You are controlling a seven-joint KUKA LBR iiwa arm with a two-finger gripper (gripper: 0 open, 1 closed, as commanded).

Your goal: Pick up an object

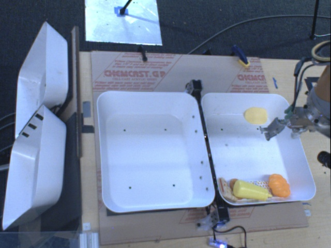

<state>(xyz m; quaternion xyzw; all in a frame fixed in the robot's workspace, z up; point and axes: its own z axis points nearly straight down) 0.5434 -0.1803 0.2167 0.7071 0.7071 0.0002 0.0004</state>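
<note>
The pale yellow flat round disc lies just left of the grey two-finger gripper; probably light, stiff and thin, best pinched across its edges. Gripper's state: I cannot tell.

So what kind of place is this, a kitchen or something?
Probably a robot lab, not a kitchen. A robot arm with a gripper reaches over two white bins on a workbench, toy-like objects such as a yellow disc lie in the right one, and cables run across the dark floor.
</note>
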